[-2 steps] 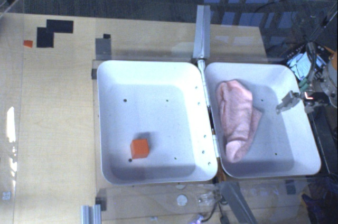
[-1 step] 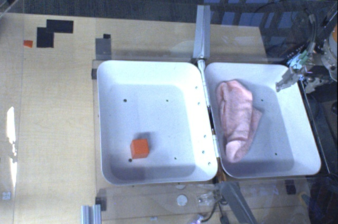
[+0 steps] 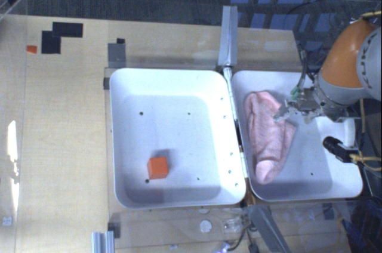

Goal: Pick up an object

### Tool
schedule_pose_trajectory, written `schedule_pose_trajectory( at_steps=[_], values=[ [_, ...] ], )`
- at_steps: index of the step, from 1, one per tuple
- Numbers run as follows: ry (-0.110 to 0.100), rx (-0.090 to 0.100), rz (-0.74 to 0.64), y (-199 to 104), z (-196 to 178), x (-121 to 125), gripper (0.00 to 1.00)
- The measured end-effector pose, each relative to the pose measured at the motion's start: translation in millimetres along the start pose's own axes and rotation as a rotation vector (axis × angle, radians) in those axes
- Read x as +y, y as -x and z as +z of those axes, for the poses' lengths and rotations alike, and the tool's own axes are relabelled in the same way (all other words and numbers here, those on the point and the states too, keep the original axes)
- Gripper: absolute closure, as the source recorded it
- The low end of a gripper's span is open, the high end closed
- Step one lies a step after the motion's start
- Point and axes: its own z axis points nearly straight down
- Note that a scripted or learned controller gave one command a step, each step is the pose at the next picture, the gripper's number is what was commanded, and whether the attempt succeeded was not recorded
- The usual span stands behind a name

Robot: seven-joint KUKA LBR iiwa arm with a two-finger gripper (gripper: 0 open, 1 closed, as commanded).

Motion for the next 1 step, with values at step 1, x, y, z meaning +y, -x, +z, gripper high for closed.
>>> schedule_pose_trajectory(
  at_steps=[1],
  values=[
    [0.018,-0.003,-0.066,-2.6,26.3,-23.0,0.00]
  ],
)
